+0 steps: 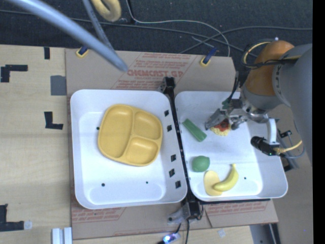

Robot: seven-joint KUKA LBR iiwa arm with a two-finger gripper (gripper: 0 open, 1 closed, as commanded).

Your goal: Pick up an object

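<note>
Plastic, cardboard and wood grain, looking down on the two bins.

The left bin (81,151) and right bin (274,184) look like smooth white plastic with a soft sheen. The yellow divided plate (129,134) reads as matt plastic, evenly coloured. The banana (227,180), the round green piece (200,162) and the green bar (194,129) look like smooth moulded plastic with little shine. Under the bins lies dull brown cardboard (152,67) with red print, on a pale wood-grain tabletop (30,156). The arm's casing (304,93) is smooth grey, its orange band (266,65) glossy, catching light. Dark matt cloth-like flooring (203,9) sits behind.
</note>
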